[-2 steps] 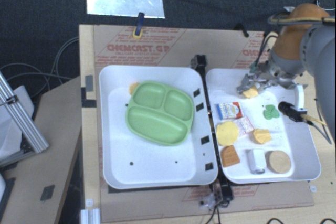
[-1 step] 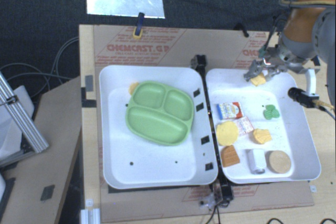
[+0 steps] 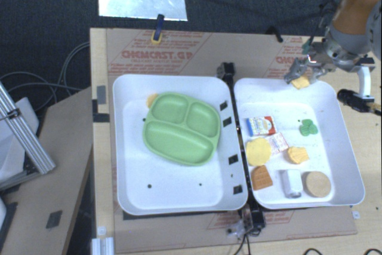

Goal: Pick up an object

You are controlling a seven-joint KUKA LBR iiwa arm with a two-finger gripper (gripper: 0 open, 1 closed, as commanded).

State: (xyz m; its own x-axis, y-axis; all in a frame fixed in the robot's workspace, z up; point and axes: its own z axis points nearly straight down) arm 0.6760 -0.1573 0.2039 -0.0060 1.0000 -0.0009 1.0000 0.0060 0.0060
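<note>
Two white bins sit side by side on the bench. The left bin bears a green divided plate, with a small yellow piece peeking out at its far left edge. The right bin holds a scatter of toy food: a red-and-white packet, a smaller packet, a yellow round slice, an orange wedge, a brown bread-like piece, a grey can lying on its side, a tan disc and a small green leafy piece.

At the far right corner the gripper hangs over the far rim of the right bin, and a small yellow block shows between its fingertips. It appears pinched there, fingers closed narrowly on it, though the contact is small and partly hidden.

The risk I see is a weak hold: the block looks caught near its edge, so any jolt or quick swing could let it slip. Falling from this spot, it might strike the rim and bounce outside onto the bench.
</note>
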